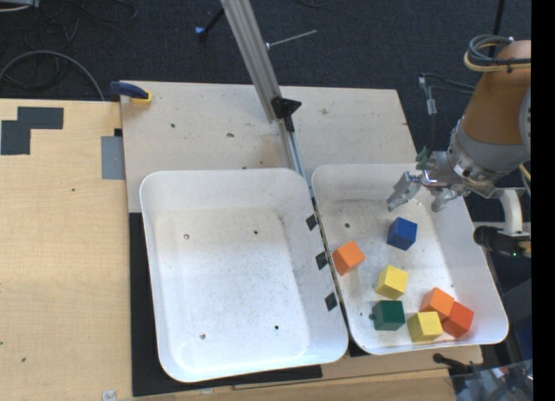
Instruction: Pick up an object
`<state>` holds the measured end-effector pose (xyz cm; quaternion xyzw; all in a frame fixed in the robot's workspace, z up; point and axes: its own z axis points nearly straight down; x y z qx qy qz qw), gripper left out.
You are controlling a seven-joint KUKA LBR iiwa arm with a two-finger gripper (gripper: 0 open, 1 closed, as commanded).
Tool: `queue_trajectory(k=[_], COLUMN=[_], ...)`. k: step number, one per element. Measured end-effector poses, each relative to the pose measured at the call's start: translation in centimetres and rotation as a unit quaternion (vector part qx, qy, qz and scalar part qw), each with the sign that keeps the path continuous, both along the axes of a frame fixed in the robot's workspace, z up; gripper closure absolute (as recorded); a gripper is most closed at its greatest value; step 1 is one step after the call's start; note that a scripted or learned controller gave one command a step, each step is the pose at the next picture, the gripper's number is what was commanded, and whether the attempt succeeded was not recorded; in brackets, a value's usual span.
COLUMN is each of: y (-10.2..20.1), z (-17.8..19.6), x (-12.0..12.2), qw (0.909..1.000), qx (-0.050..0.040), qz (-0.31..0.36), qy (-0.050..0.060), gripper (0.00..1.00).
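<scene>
**Approach step: the gripper hangs over the right bin, nothing grasped yet**

You are at the reaching stage. The grey arm with the orange band comes in from 3 o'clock, and its two-finger gripper (422, 189) hovers near the far part of the shallow white right bin (364, 184). The fingers (401, 193) are spread open, and you can see nothing between them.

The closest candidate is the small blue cube (401, 233), just beside the gripper, at about 7 o'clock from it. Apart from it in the same bin you have an orange cube (349, 257) at the left wall, a yellow cube (392, 281) near the middle, a dark green cube (388, 314) toward 6 o'clock, and a tight group at 5 o'clock: a second yellow cube (424, 325) touching two orange-red blocks (449, 311).

In my judgement, the next move asks you to shift the gripper slightly toward the blue cube, set the open fingers on two opposite faces, then go down and close. The blue cube stands free, so it seems easier than the crowded group.
</scene>
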<state>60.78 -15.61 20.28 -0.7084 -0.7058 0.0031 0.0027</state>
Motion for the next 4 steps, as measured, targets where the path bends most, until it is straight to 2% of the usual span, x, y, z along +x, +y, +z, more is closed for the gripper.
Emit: queue_trajectory(k=[2,3,4], y=[0.2,15.4,17.1], z=[0.3,5.1,24.4], x=[0.1,-1.9,1.0], qw=[1.0,1.0,1.0], qx=[0.0005,0.0021,0.0003], qz=[0.001,0.006,0.003], qy=[-0.003,-0.004,-0.007], gripper=[0.0,0.0,0.0])
